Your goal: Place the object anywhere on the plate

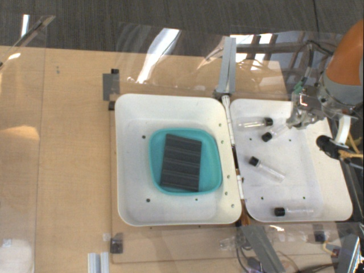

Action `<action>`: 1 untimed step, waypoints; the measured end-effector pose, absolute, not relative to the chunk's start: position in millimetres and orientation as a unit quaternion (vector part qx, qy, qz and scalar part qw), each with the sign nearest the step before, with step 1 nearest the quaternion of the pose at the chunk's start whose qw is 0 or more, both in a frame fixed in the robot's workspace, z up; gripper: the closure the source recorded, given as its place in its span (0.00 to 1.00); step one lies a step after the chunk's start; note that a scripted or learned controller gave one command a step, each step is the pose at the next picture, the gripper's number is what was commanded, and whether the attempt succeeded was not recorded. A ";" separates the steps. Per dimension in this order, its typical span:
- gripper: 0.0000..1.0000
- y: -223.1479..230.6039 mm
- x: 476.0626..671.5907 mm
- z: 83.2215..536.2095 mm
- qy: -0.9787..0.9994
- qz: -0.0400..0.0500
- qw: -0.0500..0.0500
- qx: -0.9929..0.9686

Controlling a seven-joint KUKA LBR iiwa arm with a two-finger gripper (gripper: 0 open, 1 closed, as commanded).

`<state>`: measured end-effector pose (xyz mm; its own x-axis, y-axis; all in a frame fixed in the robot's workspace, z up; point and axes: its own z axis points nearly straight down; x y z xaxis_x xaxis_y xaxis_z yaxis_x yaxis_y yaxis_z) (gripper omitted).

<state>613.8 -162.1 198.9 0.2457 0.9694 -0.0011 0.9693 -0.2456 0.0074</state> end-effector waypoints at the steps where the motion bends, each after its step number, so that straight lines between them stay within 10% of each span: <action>1: 1.00 -120.5 551.5 156.0 0.619 0.001 0.000 0.785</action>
